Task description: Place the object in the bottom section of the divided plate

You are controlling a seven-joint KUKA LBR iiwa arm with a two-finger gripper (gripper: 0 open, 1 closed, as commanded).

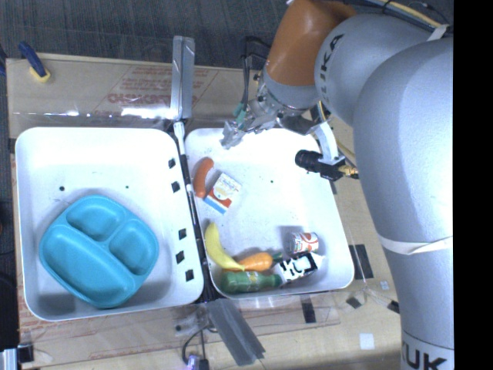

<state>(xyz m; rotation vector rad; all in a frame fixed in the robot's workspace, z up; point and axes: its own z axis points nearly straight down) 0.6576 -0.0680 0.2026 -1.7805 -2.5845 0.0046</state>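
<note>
The gripper (233, 132) hangs over the far edge of the right bin (327, 206), near its far-left corner. Nothing is visible between its fingers, and whether they stand apart or together cannot be told from this slant. No object has been picked yet, so the task's thing is judged to be one of the items in that bin. Nearest is the orange sausage-shaped piece (202, 175), just below and left of the gripper, its long axis running roughly near-to-far along the divider wall. The small carton (222, 191) lies just beside it. The banana (217, 248), carrot (258, 262), green bottle (248, 280) and can (303, 243) crowd the near wall — little finger room there. The bin's middle is open. The blue divided plate (98, 249) sits in the left bin (92, 149), well apart — its bottom section lies toward the near edge, so a carry must clear the two walls between.
</note>
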